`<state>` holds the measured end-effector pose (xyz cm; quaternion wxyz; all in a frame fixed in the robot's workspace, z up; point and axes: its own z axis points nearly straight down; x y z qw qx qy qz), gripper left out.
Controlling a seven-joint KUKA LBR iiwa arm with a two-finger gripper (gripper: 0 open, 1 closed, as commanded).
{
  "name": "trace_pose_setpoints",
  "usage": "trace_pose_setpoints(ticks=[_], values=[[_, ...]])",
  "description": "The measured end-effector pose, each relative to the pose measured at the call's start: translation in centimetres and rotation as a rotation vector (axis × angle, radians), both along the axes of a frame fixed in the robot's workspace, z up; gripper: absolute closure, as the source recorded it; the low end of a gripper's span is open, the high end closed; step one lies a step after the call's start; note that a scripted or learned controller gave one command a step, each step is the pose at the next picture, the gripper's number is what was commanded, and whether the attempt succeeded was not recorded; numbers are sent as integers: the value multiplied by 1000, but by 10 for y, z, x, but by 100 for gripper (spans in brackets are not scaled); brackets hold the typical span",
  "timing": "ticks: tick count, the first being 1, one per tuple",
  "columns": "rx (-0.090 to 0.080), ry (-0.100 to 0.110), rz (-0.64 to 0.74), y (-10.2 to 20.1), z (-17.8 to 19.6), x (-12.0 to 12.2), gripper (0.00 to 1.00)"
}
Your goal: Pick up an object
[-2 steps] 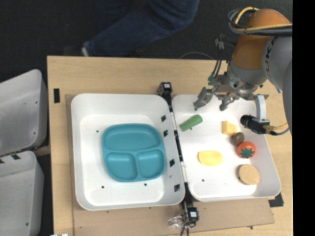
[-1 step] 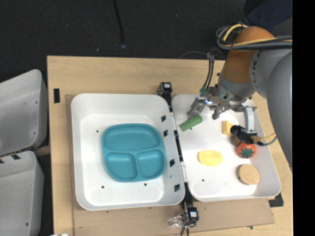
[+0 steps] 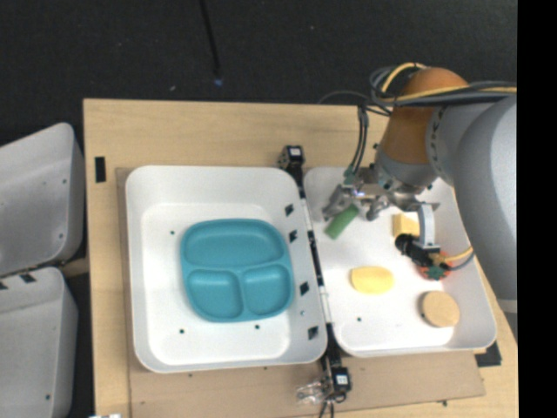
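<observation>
A: Camera view, right bin [image 3: 470, 338]: gripper [image 3: 359, 200] at upper left corner, green block [image 3: 340, 223] just below-left of it, touching or not, can't tell. Open or closed?

B: Can't tell, too blurred. Block's long axis runs diagonal, lower-left to upper-right, near the bin's left wall. Tight there. Yellow oval [image 3: 372, 279] and tan disc [image 3: 439, 309] have open room.

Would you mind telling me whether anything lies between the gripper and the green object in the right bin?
Nothing visible does. The gripper sits directly over the upper end of the green object near the right bin's left wall. The yellow oval piece and the round tan disc lie apart, lower in the bin.
</observation>
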<state>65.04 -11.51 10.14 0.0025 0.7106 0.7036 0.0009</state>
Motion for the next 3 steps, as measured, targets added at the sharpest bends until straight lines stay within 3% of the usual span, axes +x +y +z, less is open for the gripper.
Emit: trace_pose_setpoints(ticks=[1,2,3], values=[[0,-1,-3,-1,12,0,100],[1,-2,3,-4,69,-8,100],[1,-3,15,-5,132,0,100]])
